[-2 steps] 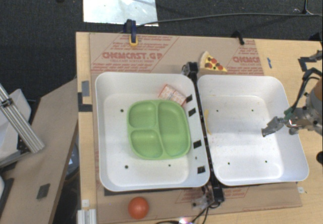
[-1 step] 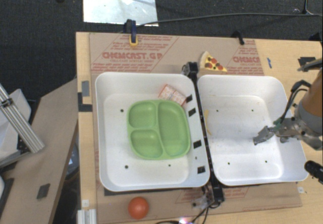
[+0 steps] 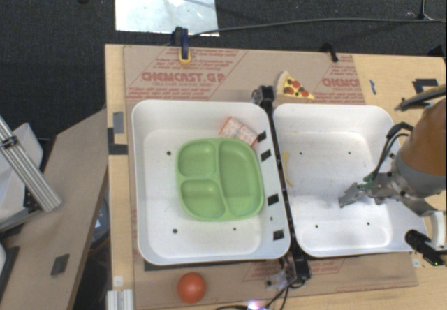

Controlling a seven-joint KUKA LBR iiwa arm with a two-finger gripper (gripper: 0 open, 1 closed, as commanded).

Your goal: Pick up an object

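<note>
1. Green divided plate, our likeliest object, lies in the left bin, a small pink packet tucked at its far edge.
2. Our gripper hangs low over the right bin, well apart from the plate; we cannot tell its grasp state.
3. We judge the approach barely begun: next, cross the divider and descend on the plate's rim.

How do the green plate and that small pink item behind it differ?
The green plate is large, divided into compartments and sits mid-bin; the pink item is far smaller, patterned, and lies tilted near the back wall. Both lie in the left bin, touching or nearly so.
</note>
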